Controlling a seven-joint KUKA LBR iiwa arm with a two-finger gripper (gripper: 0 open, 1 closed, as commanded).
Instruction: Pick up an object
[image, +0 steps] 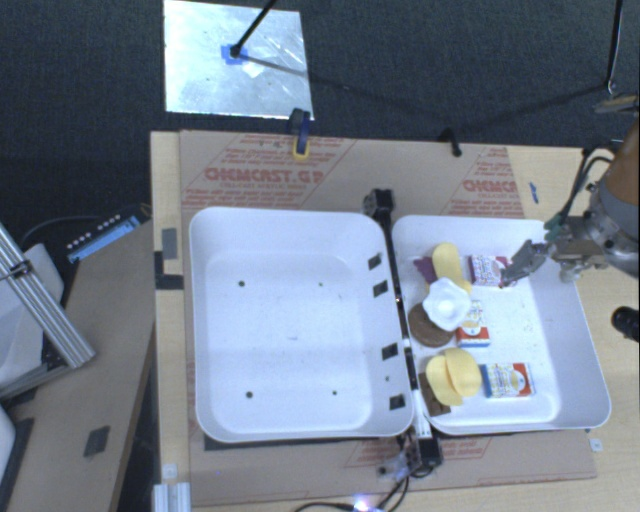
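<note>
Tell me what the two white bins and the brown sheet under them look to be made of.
The two shallow white bins, left and right, look like moulded plastic: smooth, faintly glossy walls with rounded corners and rolled rims. The flat brown sheet under them looks like matte cardboard, judging by its tan colour and the red lettering printed on it, though a thin board is possible.

smooth white plastic bins (290, 260), matt printed cardboard (260, 170) beneath, crinkled shiny foil sheet (235, 60)

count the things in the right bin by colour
yellow rounded pieces: 3
white crumpled lump: 1
brown round disc: 1
small red-and-white printed packets: 3
purple flat scrap: 1
total: 9
</note>
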